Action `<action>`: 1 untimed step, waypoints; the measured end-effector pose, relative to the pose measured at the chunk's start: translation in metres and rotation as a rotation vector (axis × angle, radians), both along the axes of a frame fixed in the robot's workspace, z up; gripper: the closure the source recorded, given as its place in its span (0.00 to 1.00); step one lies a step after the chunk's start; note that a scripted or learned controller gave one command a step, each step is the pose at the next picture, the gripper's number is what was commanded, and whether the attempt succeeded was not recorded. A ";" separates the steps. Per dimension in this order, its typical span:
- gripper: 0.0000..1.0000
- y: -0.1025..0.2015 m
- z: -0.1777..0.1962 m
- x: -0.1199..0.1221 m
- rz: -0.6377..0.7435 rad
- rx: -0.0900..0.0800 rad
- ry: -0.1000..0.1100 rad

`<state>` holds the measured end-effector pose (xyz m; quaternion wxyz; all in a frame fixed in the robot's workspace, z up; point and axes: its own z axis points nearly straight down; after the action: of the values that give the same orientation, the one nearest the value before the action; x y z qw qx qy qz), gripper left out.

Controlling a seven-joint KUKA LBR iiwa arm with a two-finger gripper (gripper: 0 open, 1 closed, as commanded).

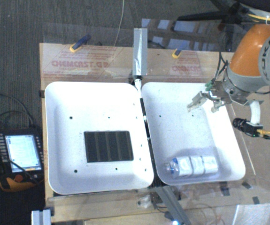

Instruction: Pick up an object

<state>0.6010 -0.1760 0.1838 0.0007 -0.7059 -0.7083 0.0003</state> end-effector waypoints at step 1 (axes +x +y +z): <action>0.00 -0.048 -0.010 0.006 0.126 -0.004 -0.002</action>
<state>0.6067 -0.2239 0.1733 -0.0014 -0.6601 -0.7512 0.0013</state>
